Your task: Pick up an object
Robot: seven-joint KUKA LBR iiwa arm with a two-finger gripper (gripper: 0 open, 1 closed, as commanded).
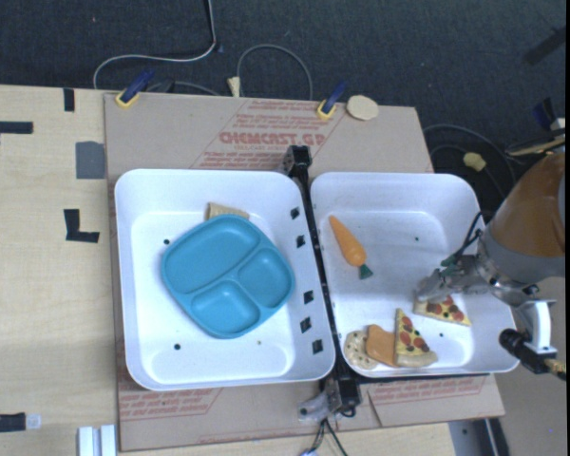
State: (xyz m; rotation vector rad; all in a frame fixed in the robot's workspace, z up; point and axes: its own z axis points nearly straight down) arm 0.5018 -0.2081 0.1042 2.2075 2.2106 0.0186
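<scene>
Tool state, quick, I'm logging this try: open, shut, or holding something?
Tool: cannot be told; it sits low in the right bin, right at a pizza slice.

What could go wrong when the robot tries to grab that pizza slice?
The gripper sits at a flat pizza slice, which may slide instead of lifting. That slice lies near the right bin's wall, leaving little room. Another pizza slice and a cookie close by could get bumped.
</scene>
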